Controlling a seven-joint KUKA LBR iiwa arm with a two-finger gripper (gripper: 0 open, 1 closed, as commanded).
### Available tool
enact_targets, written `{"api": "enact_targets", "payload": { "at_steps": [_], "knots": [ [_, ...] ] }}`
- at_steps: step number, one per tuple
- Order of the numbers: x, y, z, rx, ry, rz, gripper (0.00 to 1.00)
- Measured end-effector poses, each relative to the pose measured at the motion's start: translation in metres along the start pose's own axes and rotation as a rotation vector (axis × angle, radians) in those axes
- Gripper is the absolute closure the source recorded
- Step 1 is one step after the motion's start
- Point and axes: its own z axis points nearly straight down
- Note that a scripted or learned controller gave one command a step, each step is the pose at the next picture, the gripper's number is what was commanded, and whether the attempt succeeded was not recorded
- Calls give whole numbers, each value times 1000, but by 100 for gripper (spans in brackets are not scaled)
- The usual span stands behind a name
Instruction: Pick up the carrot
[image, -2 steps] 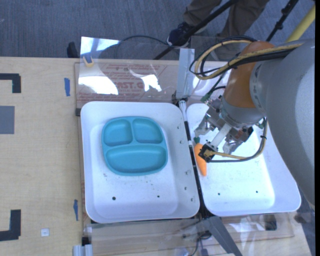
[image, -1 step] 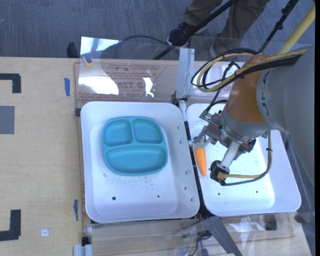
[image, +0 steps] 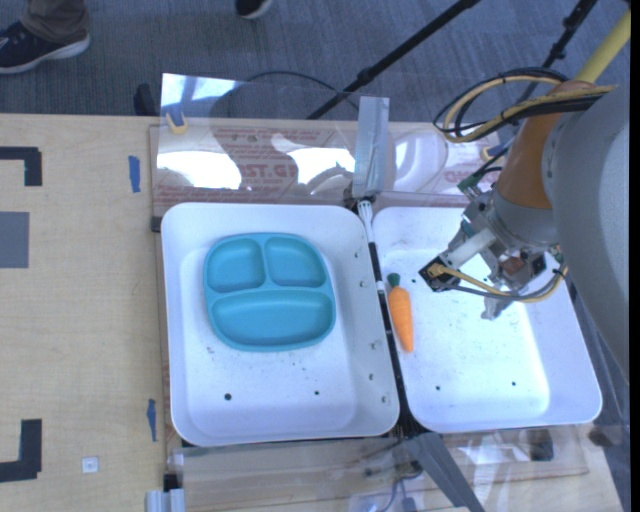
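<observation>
The carrot (image: 401, 316), orange with a small green top, lies lengthwise in the right bin (image: 500, 380), tight against its left wall. My gripper (image: 493, 303) hangs over the upper middle of that bin, to the right of the carrot and clear of it. Nothing shows in its grasp. The grey arm with its orange band comes in from the upper right.
A blue divided plate (image: 268, 291) sits in the middle of the left bin (image: 200, 390). A raised ridge where the two bins meet runs right beside the carrot. Yellow and black cables loop above the wrist at the back right.
</observation>
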Motion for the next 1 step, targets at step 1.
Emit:
{"api": "enact_targets", "payload": {
  "at_steps": [1],
  "knots": [
    [74, -22, -1, 0, 0, -45, 0]
  ]
}}
